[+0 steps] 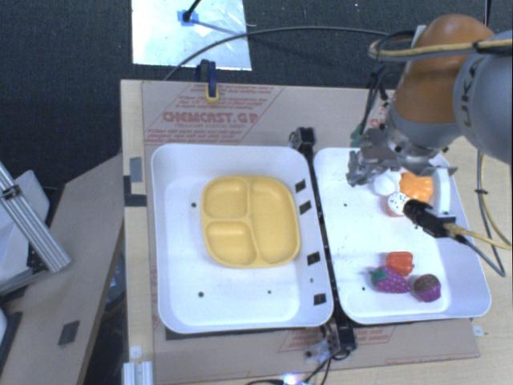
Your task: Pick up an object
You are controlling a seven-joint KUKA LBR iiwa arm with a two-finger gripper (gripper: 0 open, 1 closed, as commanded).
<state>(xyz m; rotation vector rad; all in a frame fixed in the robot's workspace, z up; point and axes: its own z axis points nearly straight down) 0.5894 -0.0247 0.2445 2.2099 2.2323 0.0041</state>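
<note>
My gripper [362,169] hangs low over the far part of the right bin [353,239], near its left side. Just right of it lie a white ball-like object [385,184], an orange piece [418,188] and a small white spotted piece [395,205]. Toward the bin's near right corner sit a red-orange pepper [399,261], a purple bunch of grapes [389,281] and a dark purple-brown item [426,287]. I see nothing held in the gripper.
The left bin [172,239] holds a yellow divided plate [247,220] at its middle. A black divider with clips [315,215] runs between the bins. The arm's grey and orange body [449,79] looms over the right bin's far right corner.
</note>
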